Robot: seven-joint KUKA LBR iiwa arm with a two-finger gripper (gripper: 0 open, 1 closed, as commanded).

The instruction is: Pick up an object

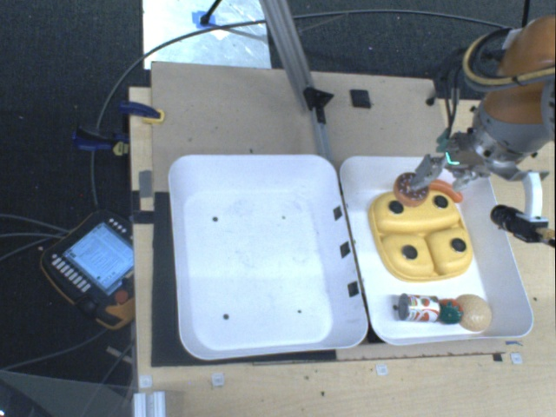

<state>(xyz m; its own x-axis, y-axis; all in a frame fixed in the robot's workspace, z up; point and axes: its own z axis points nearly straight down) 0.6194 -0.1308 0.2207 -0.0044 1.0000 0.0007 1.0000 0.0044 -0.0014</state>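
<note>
The right bin [512,276] holds several objects. A large yellow moulded piece [421,233] with black dots lies in its middle. A brown ring-shaped piece [409,187] rests at the yellow piece's far left corner, and a small orange piece [446,192] lies just right of it. A small red-and-white can [419,307], a green ball [449,314] and a beige egg-shaped object [473,313] lie in a row along the near wall. My gripper [440,179] hangs low over the far end of the bin, open. One finger [425,172] is close to the brown ring, and the orange piece lies below the gap.
The left bin [187,233] stands beside the right one, with black clips on the shared wall. A grey pole [291,50] slants over the bench's far edge. A teach pendant [91,263] lies off the bench to the left.
</note>
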